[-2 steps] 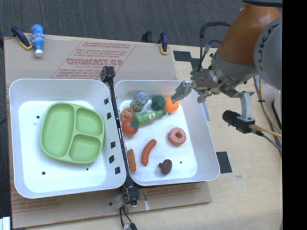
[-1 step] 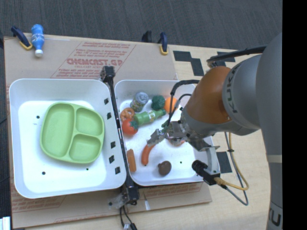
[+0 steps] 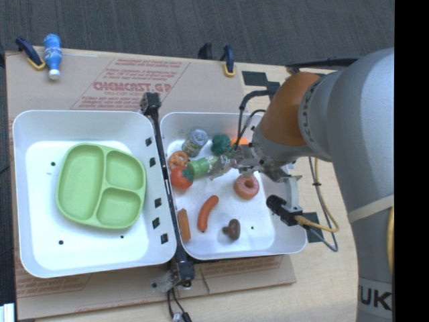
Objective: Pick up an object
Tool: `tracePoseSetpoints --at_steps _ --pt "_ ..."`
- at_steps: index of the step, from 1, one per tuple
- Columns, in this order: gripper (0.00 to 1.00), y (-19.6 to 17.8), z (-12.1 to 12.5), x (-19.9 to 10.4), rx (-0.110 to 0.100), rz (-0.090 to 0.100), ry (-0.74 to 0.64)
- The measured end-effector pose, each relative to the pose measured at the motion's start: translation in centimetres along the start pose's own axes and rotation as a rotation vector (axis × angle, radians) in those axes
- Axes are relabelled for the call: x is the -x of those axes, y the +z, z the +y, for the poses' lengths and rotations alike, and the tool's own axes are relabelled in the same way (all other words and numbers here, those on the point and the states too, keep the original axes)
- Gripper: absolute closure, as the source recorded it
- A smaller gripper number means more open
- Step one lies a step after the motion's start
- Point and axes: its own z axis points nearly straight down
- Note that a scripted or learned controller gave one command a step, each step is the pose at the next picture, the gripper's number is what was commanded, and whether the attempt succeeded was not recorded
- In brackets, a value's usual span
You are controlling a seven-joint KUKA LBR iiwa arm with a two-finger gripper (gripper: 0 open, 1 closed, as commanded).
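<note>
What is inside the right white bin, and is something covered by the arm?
The right bin holds a doughnut, sausage, brown piece, tomato, can and green items. The arm covers the bin's right part.

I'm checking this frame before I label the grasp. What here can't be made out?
- Gripper: its tip blurs into the toys in the right bin, so any grasp is unreadable in the camera view.
- Green toy: partly behind the wrist.
- Small can: label too small to read.
- Arm: cut off at the right.
</note>
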Motion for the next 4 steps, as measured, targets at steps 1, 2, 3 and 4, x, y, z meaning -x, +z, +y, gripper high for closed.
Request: tracePoseSetpoints --at_steps 1,2,3,4 --pt "1.00 -1.1 0.1 0.1 0.003 -0.005 -0.005" --pt "1.00 -7.3 -0.1 2.4 -0.011 0.001 0.004" --pt "0.00 -7.2 -0.1 2.4 -0.012 0.002 0.004" --pt "0.00 -15.5 -4.6 -3.8 -0.010 0.002 0.001"
